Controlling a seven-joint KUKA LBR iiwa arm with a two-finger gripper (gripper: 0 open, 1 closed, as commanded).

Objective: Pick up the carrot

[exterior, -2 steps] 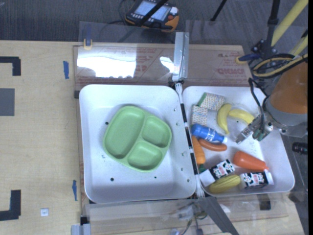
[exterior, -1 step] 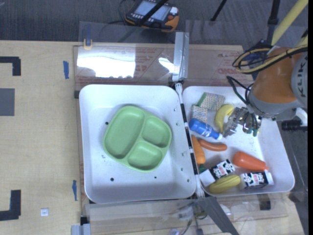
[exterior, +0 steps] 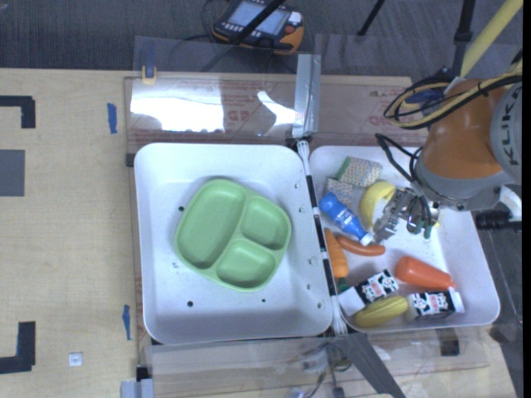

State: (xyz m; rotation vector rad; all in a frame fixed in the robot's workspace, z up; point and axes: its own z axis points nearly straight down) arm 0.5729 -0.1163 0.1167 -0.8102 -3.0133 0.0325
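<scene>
The carrot [exterior: 423, 272], a fat orange-red tapered piece, lies in the right bin [exterior: 485, 301] towards its front right. It rests just above a black-and-white milk carton [exterior: 436, 303]. My gripper [exterior: 390, 220] hangs over the middle of that bin, up and to the left of the carrot and apart from it. It sits beside a yellow fruit [exterior: 376, 197] and just above a red sausage [exterior: 358, 240]. Nothing shows as held by the gripper.
The right bin is crowded: a blue bottle [exterior: 340, 212], a speckled sponge [exterior: 358, 171], a thin orange stick [exterior: 336, 259] by the left wall, a second carton [exterior: 377, 288] and a yellow banana [exterior: 382, 309]. The left bin [exterior: 158, 181] holds a green divided plate [exterior: 232, 235].
</scene>
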